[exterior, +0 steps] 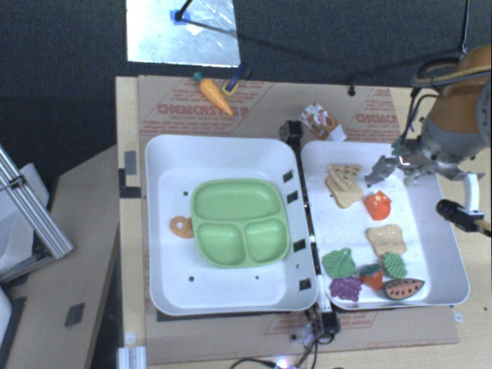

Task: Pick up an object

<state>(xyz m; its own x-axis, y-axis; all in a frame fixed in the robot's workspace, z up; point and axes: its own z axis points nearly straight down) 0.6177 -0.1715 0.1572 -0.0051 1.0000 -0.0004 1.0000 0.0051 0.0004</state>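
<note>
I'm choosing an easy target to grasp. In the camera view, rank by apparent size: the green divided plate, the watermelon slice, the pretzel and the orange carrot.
Largest to smallest:
1. green divided plate
2. watermelon slice and orange carrot, which look about alike, so I won't rank them
3. pretzel

I see open floor down the right bin [444,261] toward its right wall; toy foods crowd its left and bottom, the arm [461,110] overhanging the top.

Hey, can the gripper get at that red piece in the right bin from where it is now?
Probably yes. The gripper hovers over the right bin, just above and left of the red piece. Nothing lies on top of the piece, and the waffle-like piece beside it sits apart.
</note>
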